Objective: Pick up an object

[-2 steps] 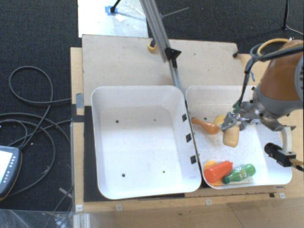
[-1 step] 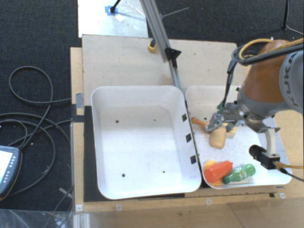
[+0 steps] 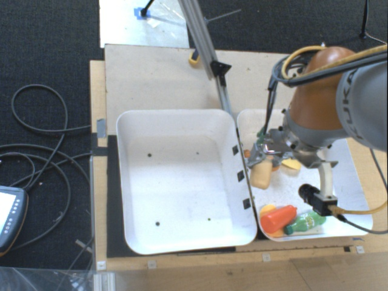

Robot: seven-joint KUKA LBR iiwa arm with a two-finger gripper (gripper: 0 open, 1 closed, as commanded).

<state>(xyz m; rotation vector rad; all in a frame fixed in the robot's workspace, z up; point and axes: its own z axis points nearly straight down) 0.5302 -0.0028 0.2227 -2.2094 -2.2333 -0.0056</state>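
Gripper (image 3: 262, 154) low in the right bin (image 3: 357, 162), just above a tan block (image 3: 262, 176) (finger state cannot be told); red pepper (image 3: 279, 217) and green bottle (image 3: 306, 223) nearby.

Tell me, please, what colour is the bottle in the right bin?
Green, with a paler label; the bottle shows best in the camera view, beside an orange-red object.

The floor (image 3: 48, 35) is a dark, speckled carpet. Black cables (image 3: 39, 111) curl across it at nine o'clock. A grey screen box (image 3: 11, 214) lies at the edge near eight o'clock. The bench (image 3: 157, 77) in the middle has a pale wooden top with a light board on it. A thin metal pole (image 3: 203, 38) slants down from twelve o'clock. A pale sheet (image 3: 130, 14) with a bit of blue tape (image 3: 140, 13) lies on the floor at eleven o'clock.
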